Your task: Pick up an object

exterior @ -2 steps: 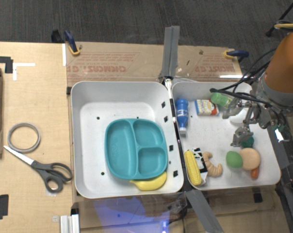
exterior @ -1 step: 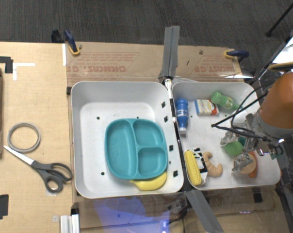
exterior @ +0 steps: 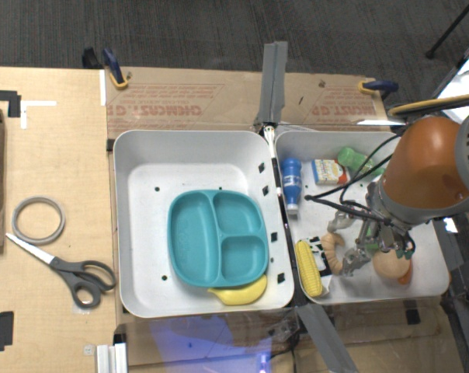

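You've got the gripper (exterior: 357,256) low in the right bin (exterior: 429,284), beside the egg (exterior: 387,266) (jaws' state unclear), presumably to grab.

1. Teal divided plate (exterior: 217,238): smooth, glossy plastic.
2. White bins (exterior: 133,231): smooth, matt plastic.
3. Scissors (exterior: 64,266): shiny metal blades, grey plastic handles.
4. Bench (exterior: 56,115): matt brown cardboard.
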`<act>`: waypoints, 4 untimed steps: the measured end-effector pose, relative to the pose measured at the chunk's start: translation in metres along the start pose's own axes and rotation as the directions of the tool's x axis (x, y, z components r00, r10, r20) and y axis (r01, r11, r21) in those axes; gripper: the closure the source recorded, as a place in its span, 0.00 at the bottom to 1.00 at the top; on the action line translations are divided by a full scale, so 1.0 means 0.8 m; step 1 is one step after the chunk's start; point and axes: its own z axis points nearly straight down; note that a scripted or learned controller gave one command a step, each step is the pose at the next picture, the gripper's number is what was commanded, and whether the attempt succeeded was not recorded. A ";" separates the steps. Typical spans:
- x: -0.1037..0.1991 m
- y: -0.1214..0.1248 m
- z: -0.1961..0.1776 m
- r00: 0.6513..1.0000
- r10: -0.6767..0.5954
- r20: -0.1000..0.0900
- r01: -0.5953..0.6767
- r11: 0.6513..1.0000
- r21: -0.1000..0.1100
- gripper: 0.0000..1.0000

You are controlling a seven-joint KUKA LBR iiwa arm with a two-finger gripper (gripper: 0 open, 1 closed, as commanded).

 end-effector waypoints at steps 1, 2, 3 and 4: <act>-0.053 -0.007 -0.022 0.994 -0.109 0.004 0.109 0.994 0.002 0.00; -0.161 -0.049 -0.081 0.998 -0.062 0.006 0.062 0.998 0.002 0.00; -0.101 -0.025 -0.001 0.991 0.134 0.002 -0.134 0.991 0.001 0.00; -0.156 -0.027 0.001 0.977 0.208 -0.039 -0.208 0.978 0.006 0.00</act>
